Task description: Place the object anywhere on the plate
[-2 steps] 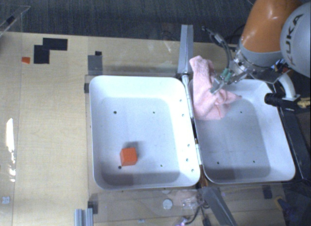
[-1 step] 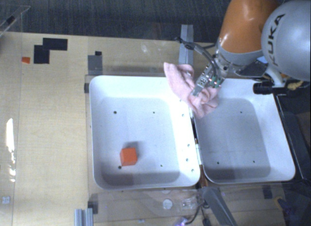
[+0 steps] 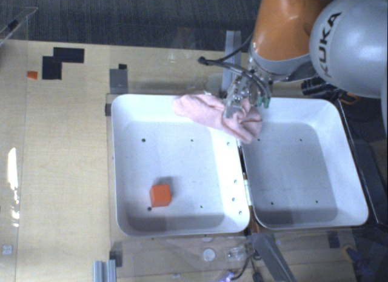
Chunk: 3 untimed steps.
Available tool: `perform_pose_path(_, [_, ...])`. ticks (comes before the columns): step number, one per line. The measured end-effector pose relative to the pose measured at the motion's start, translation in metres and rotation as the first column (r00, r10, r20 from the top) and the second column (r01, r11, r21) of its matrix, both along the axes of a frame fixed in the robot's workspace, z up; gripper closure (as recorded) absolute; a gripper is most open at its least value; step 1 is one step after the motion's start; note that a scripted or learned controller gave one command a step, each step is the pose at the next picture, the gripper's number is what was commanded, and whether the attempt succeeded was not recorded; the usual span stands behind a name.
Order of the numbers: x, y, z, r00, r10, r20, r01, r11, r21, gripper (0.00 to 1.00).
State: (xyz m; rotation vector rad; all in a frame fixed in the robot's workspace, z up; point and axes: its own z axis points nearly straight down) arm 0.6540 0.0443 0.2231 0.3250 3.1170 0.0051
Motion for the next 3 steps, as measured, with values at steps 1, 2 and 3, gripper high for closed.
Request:
perform_pose_path(1, [0.0,0.052,-0.008,0.978,0.208,-0.001,-0.208,0.978,-0.001,1.0])
perform_pose_path(2, [0.008,0.104,0.0,0.977,0.212,0.001,-0.212,0.977,0.0,1.0])
perform_pose_path(3, [0.008,0.103,0.001,0.977,0.211,0.002,-0.211,0.977,0.0,0.0])
